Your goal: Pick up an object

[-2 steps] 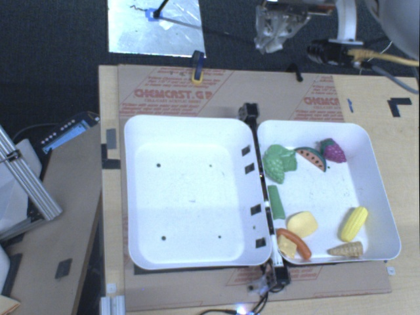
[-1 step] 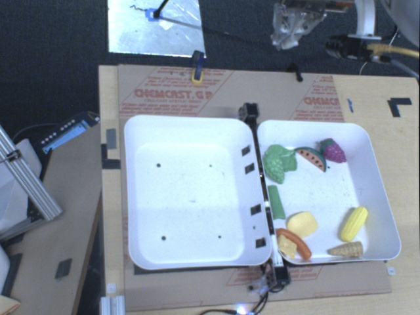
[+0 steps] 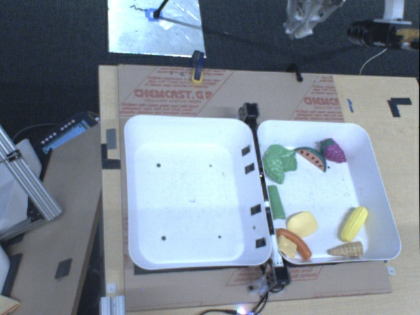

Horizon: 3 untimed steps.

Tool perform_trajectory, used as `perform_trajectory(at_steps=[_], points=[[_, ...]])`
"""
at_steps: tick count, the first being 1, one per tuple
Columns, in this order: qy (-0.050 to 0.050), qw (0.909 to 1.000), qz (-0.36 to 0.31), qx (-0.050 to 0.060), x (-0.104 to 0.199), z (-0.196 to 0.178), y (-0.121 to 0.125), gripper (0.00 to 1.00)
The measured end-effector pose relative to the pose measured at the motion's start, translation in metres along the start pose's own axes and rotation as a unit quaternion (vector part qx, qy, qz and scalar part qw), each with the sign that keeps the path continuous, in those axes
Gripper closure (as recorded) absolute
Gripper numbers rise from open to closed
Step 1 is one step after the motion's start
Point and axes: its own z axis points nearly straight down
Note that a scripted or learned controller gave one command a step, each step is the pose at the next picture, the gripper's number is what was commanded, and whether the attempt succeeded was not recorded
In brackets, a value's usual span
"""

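Near edge, right bin (image 3: 377, 169): ice-cream cone (image 3: 346, 249) lying flat; left of it a red sausage (image 3: 294, 242) across a yellow piece (image 3: 286, 245).
Middle of right bin: corn cob (image 3: 353, 223) on the right, yellow potato-like lump (image 3: 302, 224) and green stick (image 3: 275, 201) to the left.
Far part: green broccoli-like piece (image 3: 279, 161), watermelon slice (image 3: 311, 158), purple grapes (image 3: 333, 151), close together.
Left bin (image 3: 190, 192): white, 4 dark dots.
Gripper (image 3: 303, 13): high at the far right, beyond both bins, well apart from every object; open or closed cannot be told.

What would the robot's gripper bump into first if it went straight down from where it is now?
Probably the dark floor beyond the bench, not a toy. The gripper hangs high past the right bin's far edge, though the slanted view makes depth hard to judge.
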Motion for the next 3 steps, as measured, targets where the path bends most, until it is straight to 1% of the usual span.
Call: perform_trajectory(at_steps=[1,2,3], points=[[0.000,1.0000,-0.001,0.005,0.020,0.026,-0.058,1.00],[-0.002,1.0000,0.004,0.005,-0.029,0.082,-0.025,1.00],[-0.001,1.0000,0.002,0.002,-0.033,0.060,-0.007,1.00]])
